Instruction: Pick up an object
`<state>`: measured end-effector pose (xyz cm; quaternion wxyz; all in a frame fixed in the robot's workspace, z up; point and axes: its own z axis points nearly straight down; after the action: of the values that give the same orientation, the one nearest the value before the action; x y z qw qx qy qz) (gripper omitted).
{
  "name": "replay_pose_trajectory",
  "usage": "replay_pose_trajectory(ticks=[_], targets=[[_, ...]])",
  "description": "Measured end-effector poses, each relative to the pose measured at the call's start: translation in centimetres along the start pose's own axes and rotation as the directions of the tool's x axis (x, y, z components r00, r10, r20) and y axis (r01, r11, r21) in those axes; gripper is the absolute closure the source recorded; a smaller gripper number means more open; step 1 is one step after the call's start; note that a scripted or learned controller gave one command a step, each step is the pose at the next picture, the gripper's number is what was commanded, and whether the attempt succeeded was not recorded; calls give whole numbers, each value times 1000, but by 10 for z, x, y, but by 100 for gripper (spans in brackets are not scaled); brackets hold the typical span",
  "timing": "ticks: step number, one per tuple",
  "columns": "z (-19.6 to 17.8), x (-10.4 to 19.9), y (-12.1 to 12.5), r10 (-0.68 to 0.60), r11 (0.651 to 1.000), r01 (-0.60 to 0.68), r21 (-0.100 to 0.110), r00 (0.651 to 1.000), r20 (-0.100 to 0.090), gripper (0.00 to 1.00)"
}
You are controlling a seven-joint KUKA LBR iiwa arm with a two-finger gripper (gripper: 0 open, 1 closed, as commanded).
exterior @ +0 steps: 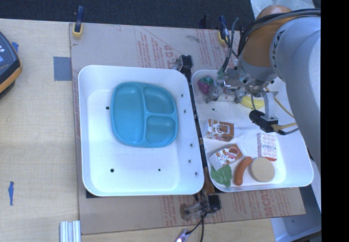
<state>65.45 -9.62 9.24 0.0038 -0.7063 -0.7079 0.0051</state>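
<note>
The pink and green ball [205, 84] is lying in the far left corner of the right bin [242, 121], close to the wall that this bin is sharing with its neighbour. The gripper [222, 92] is hanging just beside the ball, on the side away from that wall, low over the bin floor. How wide its jaws are standing cannot be told from this angle, and nothing is showing as held. A yellow piece [252, 102] is lying just past the gripper, partly under the wrist.

Nearer the camera, a brown and white packet [219, 130] is lying flat. A second packet [227, 155] is sitting below it, and a red and white packet [267, 145] is lying towards the bin's right side. Along the near wall, a green piece [221, 175], a sausage [241, 170] and a tan round disc [262, 170] are crowding together, the sausage tilting between the other two.

The grey arm [294, 44] is reaching in from the right. In the left bin [136, 173] a blue divided plate [144, 114] is resting flat. Both bins are sitting on the bench [38, 137].
</note>
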Motion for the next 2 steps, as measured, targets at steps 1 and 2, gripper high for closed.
replay_pose_trajectory(ticks=[1, 2], targets=[[0, 1, 0, -1, 1000, 1, 0, 1000, 0, 0], [0, -2, 0, 1, 1000, -1, -1, 1000, -1, 0]])
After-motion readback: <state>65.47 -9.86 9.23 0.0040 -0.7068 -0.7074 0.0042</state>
